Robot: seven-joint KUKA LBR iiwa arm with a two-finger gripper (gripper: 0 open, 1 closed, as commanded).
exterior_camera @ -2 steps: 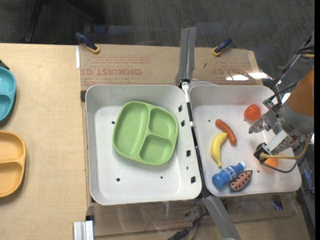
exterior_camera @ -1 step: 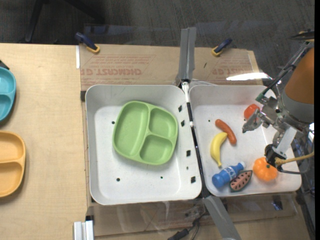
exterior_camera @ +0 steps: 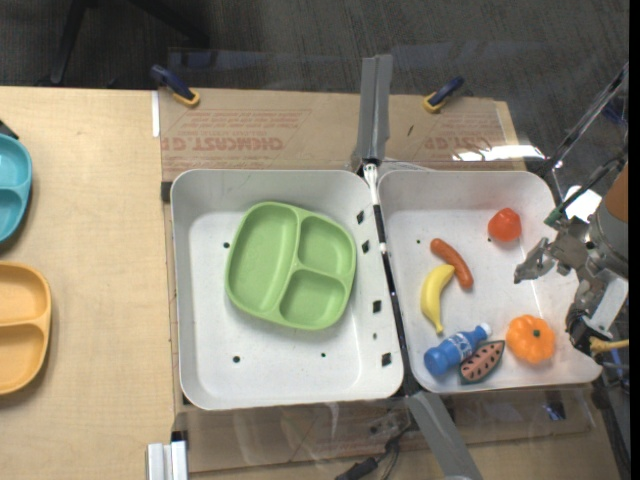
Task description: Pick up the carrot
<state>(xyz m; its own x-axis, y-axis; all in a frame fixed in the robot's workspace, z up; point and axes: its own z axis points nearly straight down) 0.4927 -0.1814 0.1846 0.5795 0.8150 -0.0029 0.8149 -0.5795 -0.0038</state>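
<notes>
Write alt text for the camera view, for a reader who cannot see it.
A grey robot arm's two-finger gripper hovers at the right edge of the right shallow white bin, which holds a small orange-red carrot, sausage, yellow banana, blue bottle, watermelon slice and orange pumpkin. The left white bin holds a green divided plate.

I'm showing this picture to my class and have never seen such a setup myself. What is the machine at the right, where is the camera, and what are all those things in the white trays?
One camera looks down at a slant on a bench with two shallow white bins. The machine at the right is a robot arm; its gripper hangs over the right bin, holding nothing. That bin has toy food: a sausage-shaped orange piece, probably the carrot it should pick up, a banana, a tomato, a pumpkin, a blue bottle and a watermelon slice. The left bin holds a green divided plate. A teal plate and an orange plate lie on the bench.
</notes>
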